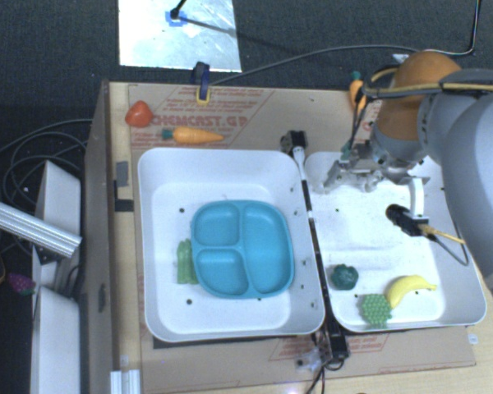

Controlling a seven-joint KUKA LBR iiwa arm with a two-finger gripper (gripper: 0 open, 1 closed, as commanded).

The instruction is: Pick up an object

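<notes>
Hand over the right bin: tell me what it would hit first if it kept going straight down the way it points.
The hand points down at the far left corner of the right bin. Bare white floor looks first in line; the toys lie nearer the camera. Height above the floor is unclear from this slant.

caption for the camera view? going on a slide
Gripper over the right bin's far end; banana, two green toys near its front; blue plate in left bin.

Claw (pixel 355 176) above right bin (pixel 468 302)
</notes>
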